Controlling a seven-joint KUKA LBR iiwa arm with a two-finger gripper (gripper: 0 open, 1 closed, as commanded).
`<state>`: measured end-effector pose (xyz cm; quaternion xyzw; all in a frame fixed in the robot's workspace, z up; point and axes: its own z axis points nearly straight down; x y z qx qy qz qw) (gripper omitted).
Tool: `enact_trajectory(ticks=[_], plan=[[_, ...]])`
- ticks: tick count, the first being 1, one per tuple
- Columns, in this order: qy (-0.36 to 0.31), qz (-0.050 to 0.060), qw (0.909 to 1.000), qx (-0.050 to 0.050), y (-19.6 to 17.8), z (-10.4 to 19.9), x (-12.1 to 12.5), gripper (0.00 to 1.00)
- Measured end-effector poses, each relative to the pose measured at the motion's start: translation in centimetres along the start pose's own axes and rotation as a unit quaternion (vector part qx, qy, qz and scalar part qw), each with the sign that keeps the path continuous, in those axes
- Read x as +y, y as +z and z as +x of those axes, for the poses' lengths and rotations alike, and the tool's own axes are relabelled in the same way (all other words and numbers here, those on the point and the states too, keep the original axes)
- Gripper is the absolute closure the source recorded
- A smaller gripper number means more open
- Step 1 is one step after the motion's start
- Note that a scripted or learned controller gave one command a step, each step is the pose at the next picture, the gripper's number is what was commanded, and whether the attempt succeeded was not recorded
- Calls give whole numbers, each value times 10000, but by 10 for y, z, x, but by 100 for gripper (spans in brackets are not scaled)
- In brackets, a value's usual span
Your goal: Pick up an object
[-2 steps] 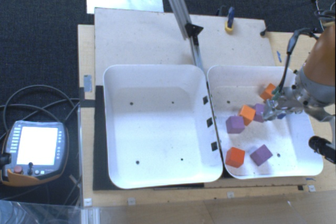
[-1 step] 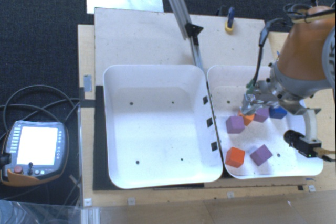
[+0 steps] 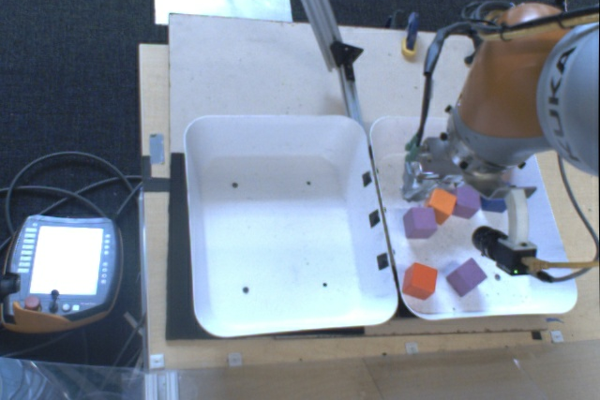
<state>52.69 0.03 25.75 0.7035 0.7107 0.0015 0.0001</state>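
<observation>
Over right bin [image 3: 553,300], claw [image 3: 419,178] among cubes [image 3: 420,222]

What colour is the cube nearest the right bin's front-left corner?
Orange cube, in the camera view.

Both bins, the left one [image 3: 281,220] and the right one [image 3: 548,290], look like smooth white plastic with a faint sheen. The bench [image 3: 262,61] is pale board, matt and finely speckled. The blocks, such as the orange one [image 3: 420,280] and the purple one [image 3: 466,276], look matt. The arm [image 3: 525,80] has a glossy orange shell. The claw [image 3: 419,178] looks like bare metal.
</observation>
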Motion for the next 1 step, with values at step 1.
enact_trajectory(ticks=[1], plan=[[-8,2,10000,3,0,57,0,100]])
